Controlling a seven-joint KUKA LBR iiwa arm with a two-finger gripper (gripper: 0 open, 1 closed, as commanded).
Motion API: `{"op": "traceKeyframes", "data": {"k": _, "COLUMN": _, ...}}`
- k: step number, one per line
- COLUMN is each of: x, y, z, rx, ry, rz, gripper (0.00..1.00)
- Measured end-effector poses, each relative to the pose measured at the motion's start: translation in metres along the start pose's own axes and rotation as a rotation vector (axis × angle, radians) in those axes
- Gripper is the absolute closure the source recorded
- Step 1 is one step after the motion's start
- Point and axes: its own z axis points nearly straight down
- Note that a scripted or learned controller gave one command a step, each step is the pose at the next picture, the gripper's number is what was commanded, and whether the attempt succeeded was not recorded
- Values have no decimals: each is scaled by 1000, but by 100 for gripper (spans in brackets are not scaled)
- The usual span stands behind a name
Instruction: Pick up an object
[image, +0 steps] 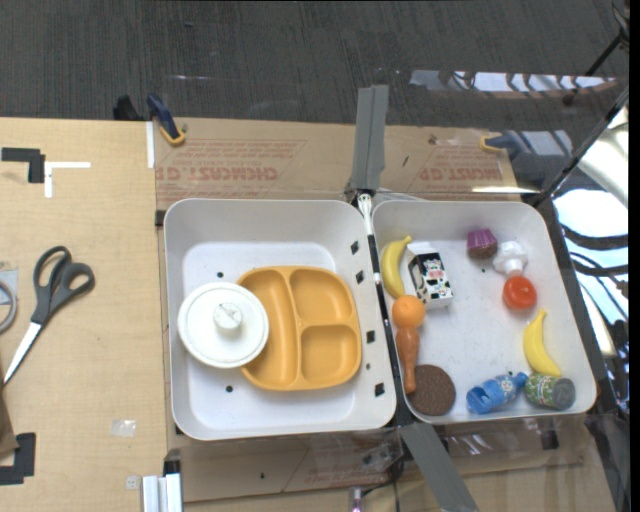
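Observation:
The right bin (480, 425) holds several small objects. A yellow banana (393, 264) lies by its left wall, next to a white carton with a cow print (430, 276). Below them an orange carrot (407, 335) points down to a brown cookie (433, 390). A purple cupcake (482, 242), a white piece (510, 257) and a red tomato (519, 292) sit near the upper right. A second banana (540, 342), a blue bottle (494, 393) and a green can (549, 391) lie at the lower right.
The left bin (270, 215) holds a yellow divided plate (305, 328) and a white round lid (223, 322) overlapping its left side. Scissors (45, 295) lie on the wooden bench at the left. A grey divider post (369, 140) stands behind the bins.

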Motion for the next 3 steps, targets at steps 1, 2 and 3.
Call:
{"op": "traceKeyframes", "data": {"k": 1, "x": -56, "y": 26, "z": 0, "rx": 1, "ry": -2, "rz": -409, "gripper": 100}}
{"op": "traceKeyframes", "data": {"k": 2, "x": 7, "y": 30, "z": 20, "rx": 0, "ry": 0, "rz": -213, "gripper": 100}}
{"op": "traceKeyframes", "data": {"k": 3, "x": -56, "y": 26, "z": 0, "rx": 1, "ry": -2, "rz": -16, "gripper": 100}}
